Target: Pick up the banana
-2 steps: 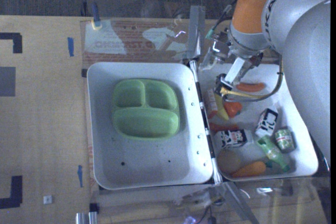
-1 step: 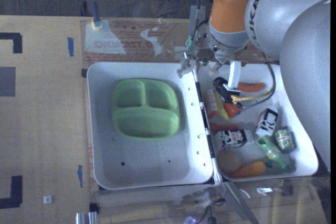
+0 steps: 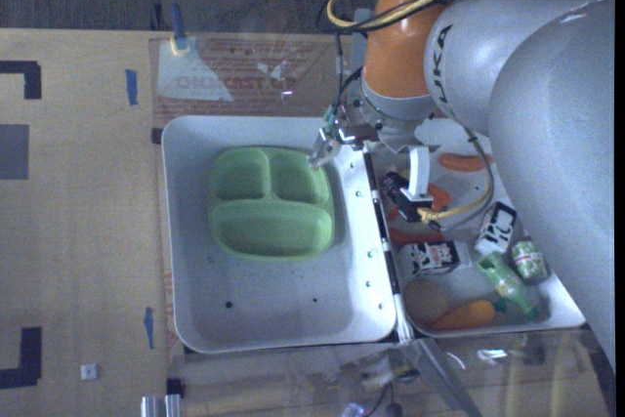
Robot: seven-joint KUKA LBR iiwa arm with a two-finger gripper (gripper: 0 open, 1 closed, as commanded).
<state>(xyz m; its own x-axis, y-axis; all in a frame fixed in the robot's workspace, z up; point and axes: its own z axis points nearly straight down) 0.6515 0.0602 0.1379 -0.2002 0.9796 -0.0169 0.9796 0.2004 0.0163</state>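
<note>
My gripper [image 3: 326, 147] hangs over the far right corner of the left bin [image 3: 186, 239], just past the corner of a green divided plate [image 3: 270, 200]. It is small and partly lost against the bin wall. The grey arm with its orange band [image 3: 405, 34] reaches in from the right and hides much of the right bin [image 3: 547, 312]. I cannot pick out a yellow banana among the things visible there.
In the right bin lie an orange carrot-like piece [image 3: 466, 314], a tan rounded object [image 3: 430, 293], a green bottle [image 3: 508, 283], a small can [image 3: 529, 261], black-and-white packets [image 3: 433, 256] and an orange strip [image 3: 459, 161]. The shared bin wall [image 3: 376, 239] runs between the bins.
</note>
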